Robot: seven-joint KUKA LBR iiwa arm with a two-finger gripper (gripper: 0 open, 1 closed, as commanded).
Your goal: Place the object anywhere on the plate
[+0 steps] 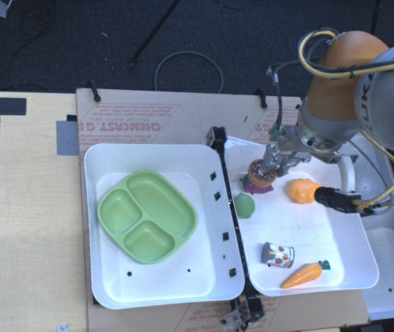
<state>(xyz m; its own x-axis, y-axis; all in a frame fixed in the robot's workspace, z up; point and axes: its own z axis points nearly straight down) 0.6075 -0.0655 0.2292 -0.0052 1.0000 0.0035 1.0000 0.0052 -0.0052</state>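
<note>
Gripper [271, 163] sits low in right bin [349, 254], far-left part — right on a small brown-and-purple toy [260, 178], which lies directly under/at its tip. Can't tell whether it's clamped or apart. Green plate [147, 216] in left bin [113, 282], well apart.

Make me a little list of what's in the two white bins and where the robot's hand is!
left bin: green three-compartment plastic plate
right bin: small green ball, orange-yellow round toy, small printed white cup on its side, toy carrot, brown-and-purple toy
gripper: over the brown-and-purple toy, grip unclear
on plate: nothing yet
</note>
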